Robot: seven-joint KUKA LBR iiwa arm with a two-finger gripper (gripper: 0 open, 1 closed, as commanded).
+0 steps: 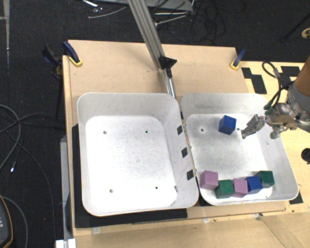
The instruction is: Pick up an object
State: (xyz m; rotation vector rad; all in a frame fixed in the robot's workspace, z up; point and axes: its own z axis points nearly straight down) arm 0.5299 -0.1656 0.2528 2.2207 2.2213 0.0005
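Camera view: at the right of the frame the gripper (261, 128) hangs over the right bin (284, 161), its fingers (250, 127) spread open with nothing between them. A blue cube (228, 124) sits alone just left of them, apart from the fingertips. Along the bin's lower edge lie five more cubes in a row: purple (209, 179), green (225, 188), a second purple (241, 186), blue (254, 183) and green (266, 178). The left bin (126, 154) lies beside it on the table (119, 68). Any writing or labels seem too small to read.
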